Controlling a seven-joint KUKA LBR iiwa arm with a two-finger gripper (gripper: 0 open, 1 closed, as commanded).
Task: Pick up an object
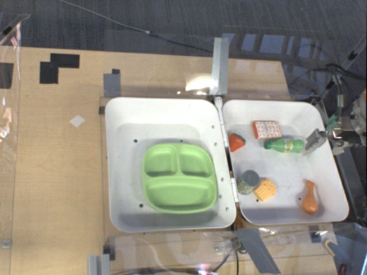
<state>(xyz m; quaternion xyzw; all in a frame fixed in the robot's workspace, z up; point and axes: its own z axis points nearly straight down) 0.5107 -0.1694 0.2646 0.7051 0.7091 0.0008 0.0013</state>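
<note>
**Claw at the right bin's edge**

The claw [317, 138] sits at the right bin's [287, 213] right edge, beside the green bottle's [284, 146] end; its grip state is too blurred to tell. The arm is cut off at the right. A green tray [180, 177] fills the left bin [123, 165].

A green divided plate [179, 177] lies in the left white bin [123, 153] on the wooden bench [51, 153]

Even, bright overhead light falls on both white bins [166, 110]. A white glare patch sits on the bench [57, 171] at the left bin's far edge. The green tray [179, 177] casts a soft shadow around itself. Focus is slightly soft throughout; reflections streak the left edge.
</note>
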